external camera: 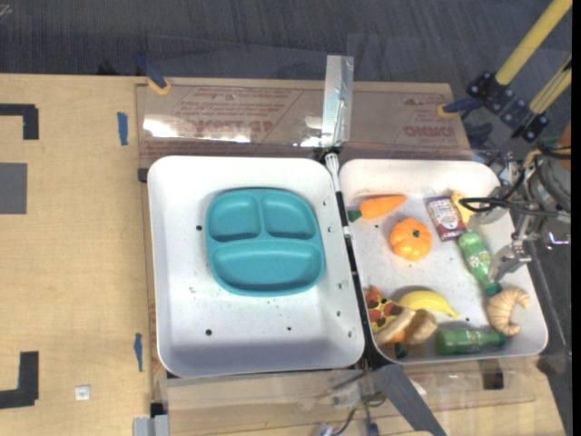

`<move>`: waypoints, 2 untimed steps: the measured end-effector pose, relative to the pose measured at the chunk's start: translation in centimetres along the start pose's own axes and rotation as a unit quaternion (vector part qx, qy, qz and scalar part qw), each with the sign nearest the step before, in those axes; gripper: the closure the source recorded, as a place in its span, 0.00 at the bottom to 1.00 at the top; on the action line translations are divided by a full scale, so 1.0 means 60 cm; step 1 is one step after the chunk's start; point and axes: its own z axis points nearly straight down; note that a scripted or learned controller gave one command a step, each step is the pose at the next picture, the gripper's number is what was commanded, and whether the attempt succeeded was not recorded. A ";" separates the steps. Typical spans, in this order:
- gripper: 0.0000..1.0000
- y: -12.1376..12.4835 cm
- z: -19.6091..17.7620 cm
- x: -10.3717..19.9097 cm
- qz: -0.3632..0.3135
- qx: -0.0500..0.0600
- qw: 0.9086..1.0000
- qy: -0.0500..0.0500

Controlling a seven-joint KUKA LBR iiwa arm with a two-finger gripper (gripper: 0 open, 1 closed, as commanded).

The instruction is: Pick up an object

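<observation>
The right bin holds several toy foods. An orange carrot lies at its back left, with an orange pumpkin in front of it. A purple-and-white packet sits beside an upright green bottle. Toward the front are a banana, a pizza slice, a croissant and a second green bottle lying on its side. My gripper hangs at the bin's right rim, just right of the upright bottle, with nothing visibly held.
The left bin carries a teal divided plate. A metal post stands behind the divide between the bins. Cables and arm hardware crowd the right edge. A yellow strut crosses the top right.
</observation>
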 end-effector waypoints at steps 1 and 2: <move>0.00 -0.052 0.182 -0.060 -0.022 0.003 1.000 -0.008; 0.00 0.089 0.209 -0.152 0.005 -0.002 1.000 -0.002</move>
